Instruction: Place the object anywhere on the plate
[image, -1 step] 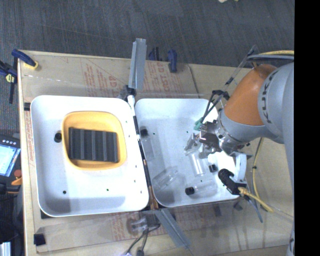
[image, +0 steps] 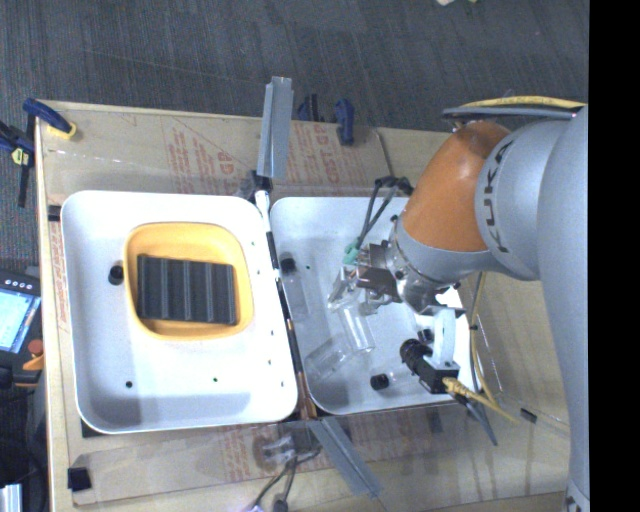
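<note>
The gripper (image: 352, 300) hangs low in the right bin (image: 310, 225) to grab something, but I cannot tell its grip.

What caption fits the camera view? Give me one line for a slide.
KUKA arm reaching into the right bin over a clear object; yellow plate with dark ribbed block in left bin.

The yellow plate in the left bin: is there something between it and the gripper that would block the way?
The plate carries a dark ribbed block on its middle. The gripper is over the right bin. Between them stand the two bins' adjoining rims; the arm would probably have to lift over them.
</note>
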